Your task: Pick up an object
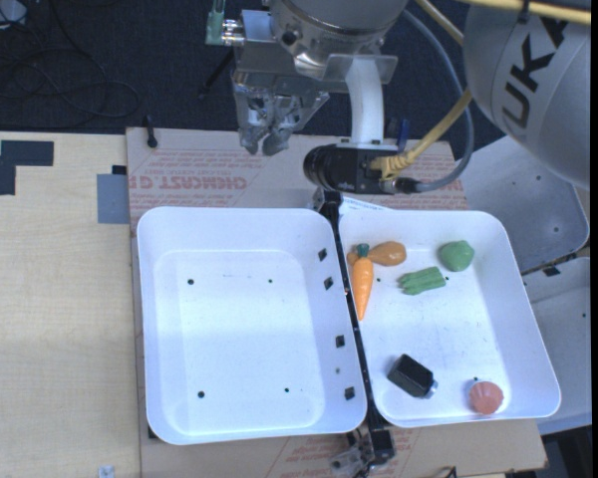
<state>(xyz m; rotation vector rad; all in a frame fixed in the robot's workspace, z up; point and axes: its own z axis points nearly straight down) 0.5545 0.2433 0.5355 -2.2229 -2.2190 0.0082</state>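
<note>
My fingers hang beyond the far edge of the bins, seemingly pinched together, gripping nothing. Best target, I judge: the carrot, orange, tapered, green-topped, in the right bin against its left wall. Open wide, descend square across its narrow width, clear of the orange piece touching it

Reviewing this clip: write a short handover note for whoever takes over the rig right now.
Gripper: raised above the bench behind the bins, nothing between its fingers.
Right bin: carrot, orange piece, two green pieces, black block, pink ball.
Left bin: white floor with small dark marks.
Done: nothing picked yet.
Left: descend into the right bin, grasp one object, lift.
</note>
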